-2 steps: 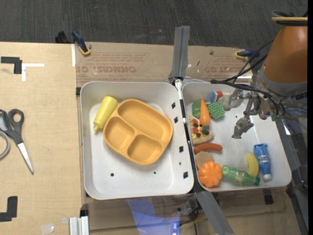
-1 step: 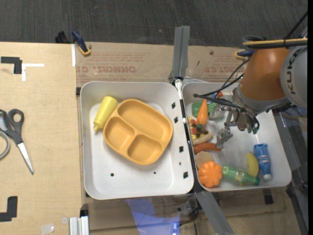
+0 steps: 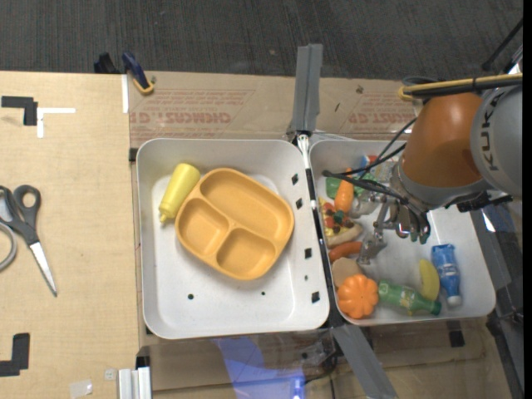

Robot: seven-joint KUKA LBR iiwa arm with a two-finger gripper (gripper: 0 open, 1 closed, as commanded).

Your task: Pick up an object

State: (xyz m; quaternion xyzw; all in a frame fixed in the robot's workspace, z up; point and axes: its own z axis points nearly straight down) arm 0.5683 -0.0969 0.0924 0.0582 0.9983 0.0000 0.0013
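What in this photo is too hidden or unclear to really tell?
- Gripper: blurred and small beneath the arm's orange band; open or shut, unclear.
- Right bin: its far end is covered by the arm.
- Small toys beside the divider: a jumbled pile, too small to identify.
- Scissors: cut off by the left edge.

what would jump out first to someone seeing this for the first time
Probably the orange divided plate tilted across the left bin, with a yellow bottle at its upper left edge. Next, the arm's orange band over the crowded right bin, where an orange toy pumpkin sits near the front.
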